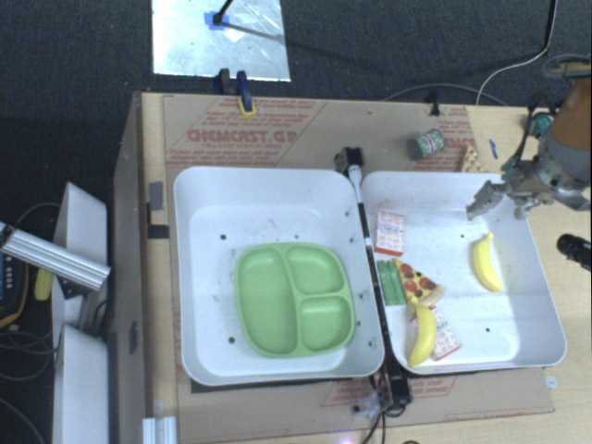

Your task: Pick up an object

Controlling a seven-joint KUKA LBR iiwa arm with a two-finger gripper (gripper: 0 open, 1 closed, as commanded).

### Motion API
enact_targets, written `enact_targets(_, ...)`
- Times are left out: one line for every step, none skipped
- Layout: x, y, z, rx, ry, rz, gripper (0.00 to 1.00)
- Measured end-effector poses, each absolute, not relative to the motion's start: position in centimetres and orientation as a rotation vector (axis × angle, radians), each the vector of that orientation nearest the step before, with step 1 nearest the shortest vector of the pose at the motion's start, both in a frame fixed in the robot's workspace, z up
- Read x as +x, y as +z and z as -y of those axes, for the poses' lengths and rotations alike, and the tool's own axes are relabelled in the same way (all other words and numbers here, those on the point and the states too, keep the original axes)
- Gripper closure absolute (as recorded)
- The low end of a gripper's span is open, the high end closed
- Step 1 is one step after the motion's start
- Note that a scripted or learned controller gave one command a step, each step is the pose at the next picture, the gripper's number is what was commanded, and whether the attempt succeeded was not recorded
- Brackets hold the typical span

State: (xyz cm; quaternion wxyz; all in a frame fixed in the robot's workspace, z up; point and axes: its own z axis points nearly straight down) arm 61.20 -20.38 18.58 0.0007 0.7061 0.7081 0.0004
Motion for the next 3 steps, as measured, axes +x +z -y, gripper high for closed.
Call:
enact_targets(59.4, 8.4, 20.7, 2.219, 0.002, -2.221, 0.00)
enact_targets(59.5, 9.6, 20.7, 2.215, 0.004, -2.220, 1.00)
enact_targets(62.3, 11.2, 12.4, 2.215, 0.005, -2.226, 1.00)
